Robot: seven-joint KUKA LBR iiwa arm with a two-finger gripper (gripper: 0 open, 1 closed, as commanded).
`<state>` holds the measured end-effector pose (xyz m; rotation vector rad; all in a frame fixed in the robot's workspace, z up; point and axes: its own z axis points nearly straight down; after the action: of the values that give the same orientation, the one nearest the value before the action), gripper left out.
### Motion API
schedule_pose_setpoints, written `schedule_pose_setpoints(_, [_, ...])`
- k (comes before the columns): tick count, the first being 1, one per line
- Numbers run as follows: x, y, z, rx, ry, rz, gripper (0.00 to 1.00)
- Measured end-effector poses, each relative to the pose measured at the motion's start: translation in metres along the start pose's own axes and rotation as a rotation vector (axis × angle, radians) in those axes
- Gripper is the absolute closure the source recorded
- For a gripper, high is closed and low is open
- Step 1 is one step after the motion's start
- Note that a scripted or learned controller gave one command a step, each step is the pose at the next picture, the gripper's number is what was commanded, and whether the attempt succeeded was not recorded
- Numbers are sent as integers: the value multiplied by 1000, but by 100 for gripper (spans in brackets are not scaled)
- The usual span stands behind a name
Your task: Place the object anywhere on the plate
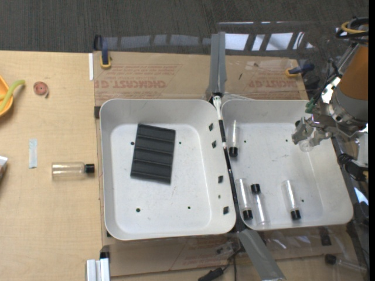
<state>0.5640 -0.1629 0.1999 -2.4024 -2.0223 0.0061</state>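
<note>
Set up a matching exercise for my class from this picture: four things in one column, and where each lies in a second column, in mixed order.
Things:
1. black ridged plate
2. clear vial with a black cap
3. gripper
4. small red disc

Places:
A. above the right bin, near its right edge
B. on the wooden bench, just left of the left bin
C. far left of the bench, near the top
D. inside the left bin

Pairs: 1-D, 2-B, 3-A, 4-C

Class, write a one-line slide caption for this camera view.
Claw above right bin holding four vials; dark ridged plate lies in left bin.
</note>
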Motion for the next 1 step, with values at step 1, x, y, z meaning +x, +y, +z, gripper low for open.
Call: schedule_pose_setpoints(1, [49, 56, -33, -2, 0, 8, 100])
